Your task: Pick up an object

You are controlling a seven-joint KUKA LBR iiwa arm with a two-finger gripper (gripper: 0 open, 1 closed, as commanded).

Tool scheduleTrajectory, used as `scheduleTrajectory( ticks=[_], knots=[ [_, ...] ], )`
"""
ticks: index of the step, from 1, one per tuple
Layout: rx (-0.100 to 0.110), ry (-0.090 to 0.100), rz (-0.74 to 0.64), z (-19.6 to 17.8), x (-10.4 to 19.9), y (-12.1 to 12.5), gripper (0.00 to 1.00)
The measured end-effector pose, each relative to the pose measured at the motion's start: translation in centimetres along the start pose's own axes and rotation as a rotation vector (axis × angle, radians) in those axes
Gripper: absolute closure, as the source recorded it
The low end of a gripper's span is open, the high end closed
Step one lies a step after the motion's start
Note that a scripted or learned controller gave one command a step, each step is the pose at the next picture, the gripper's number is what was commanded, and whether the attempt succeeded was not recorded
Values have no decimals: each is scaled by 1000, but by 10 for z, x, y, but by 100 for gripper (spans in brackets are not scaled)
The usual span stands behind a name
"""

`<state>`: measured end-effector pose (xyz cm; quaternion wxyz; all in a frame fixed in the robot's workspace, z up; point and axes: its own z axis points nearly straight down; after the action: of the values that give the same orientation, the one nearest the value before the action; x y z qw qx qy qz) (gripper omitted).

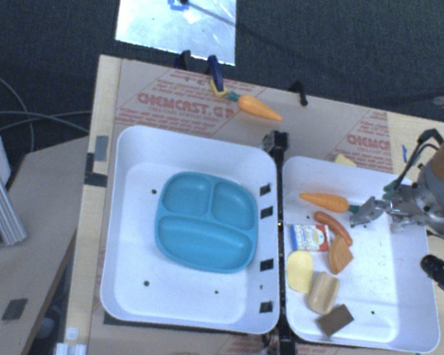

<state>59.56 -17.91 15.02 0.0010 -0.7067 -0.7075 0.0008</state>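
My gripper (369, 213) hangs over the right bin (416, 324), near its back, and stands open with nothing between its fingers. Just left of it lies an orange carrot (323, 201), its green end toward the fingertips. In front of the carrot lie a red sausage (333, 227), a small blue and white packet (308, 238) and an orange wedge (340, 256). Closer to the front are a pale yellow piece (299, 270), a tan bread piece (322, 293) and a brown square (335, 320).
The left bin (118, 281) holds a blue divided plate (207, 220). A second carrot (256, 107) lies on the board behind the bins. A small yellow piece (344, 159) sits behind the right bin. The right half of the right bin shows bare floor.
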Motion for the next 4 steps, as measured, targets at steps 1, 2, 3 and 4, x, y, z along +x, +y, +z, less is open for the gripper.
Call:
scheduleTrajectory(
  ticks=[1,2,3,4],
  knots=[
    [0,0,-1,62,6,1,0],
    [-4,-1,1,65,6,1,0],
    [-6,-1,1,54,6,2,100],
    [-10,-2,-2,-9,9,0,100]
  ],
)
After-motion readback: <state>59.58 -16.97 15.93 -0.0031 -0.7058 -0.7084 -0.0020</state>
